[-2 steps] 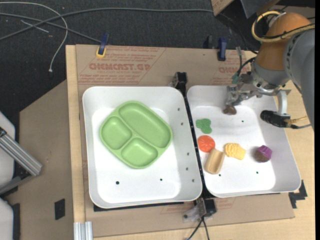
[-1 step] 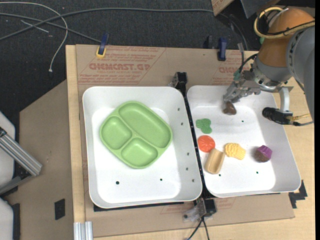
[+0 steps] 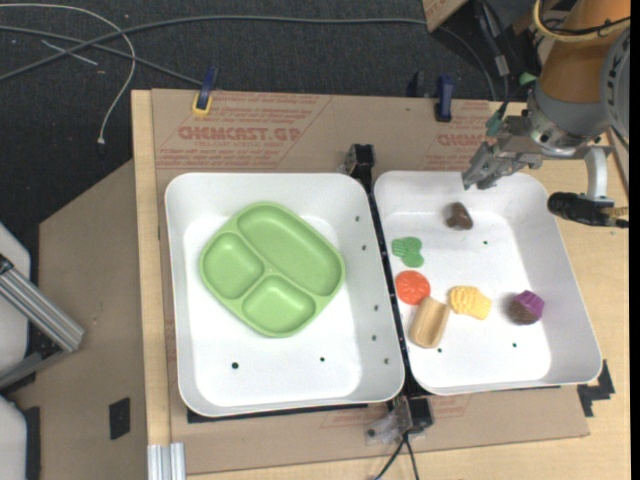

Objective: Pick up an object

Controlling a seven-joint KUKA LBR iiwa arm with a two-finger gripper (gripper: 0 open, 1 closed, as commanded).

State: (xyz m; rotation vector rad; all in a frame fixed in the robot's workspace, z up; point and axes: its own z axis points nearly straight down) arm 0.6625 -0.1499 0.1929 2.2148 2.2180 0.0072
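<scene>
We judge the small brown object [image 3: 459, 216] light, rigid and perhaps slippery, best pinched across its middle, though we cannot tell the gripper's [image 3: 481, 175] opening.

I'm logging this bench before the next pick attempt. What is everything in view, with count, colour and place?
bins: two, white, side by side on the bench
divided tray: one, light green, in the left bin
brown lump: one, right bin, far side
green piece: one, right bin, near the divider
orange-red piece: one, right bin
tan piece: one, right bin, below the orange-red one
yellow piece: one, right bin, middle
purple piece: one, right bin, right side
clamps: two, blue, far bench edge
gripper: one, grey, over the right bin's far edge
</scene>
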